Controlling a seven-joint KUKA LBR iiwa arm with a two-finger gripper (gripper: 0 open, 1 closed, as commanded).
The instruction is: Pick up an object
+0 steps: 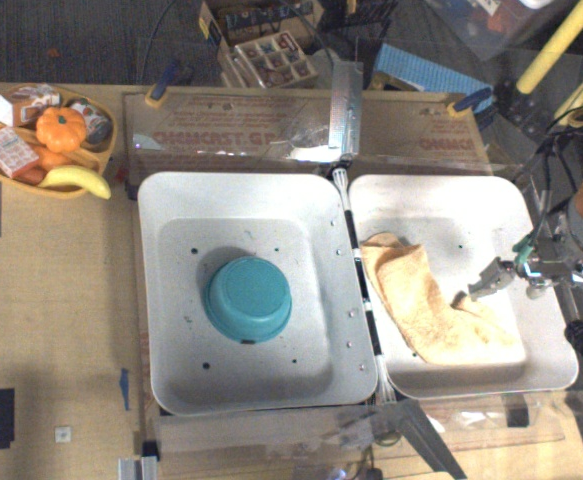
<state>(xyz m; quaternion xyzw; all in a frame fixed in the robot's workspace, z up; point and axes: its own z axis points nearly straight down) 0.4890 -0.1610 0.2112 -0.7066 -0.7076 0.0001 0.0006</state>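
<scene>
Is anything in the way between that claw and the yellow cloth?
Nothing visible. The gripper is at the cloth's right edge in the right bin, with nothing between them. The teal bowl sits apart in the left bin.

We see a teal bowl (pixel 249 298) in the left bin (pixel 161 218) and the gripper (pixel 468 294) touching a tan cloth (pixel 426 303) in the right bin (pixel 451 203).

Arm enters at the right edge; a small part of it is in frame. Claw (pixel 471 290): slim, dark grey metal fingers with paler, shiny highlights, tapering to narrow tips. Behind them a compact grey-silver wrist block carries small teal-green markings on its upper side. Thin black cables loop above and behind the wrist. A patch of orange shows at the frame edge higher up. Screws and lettering too small to resolve.
</scene>
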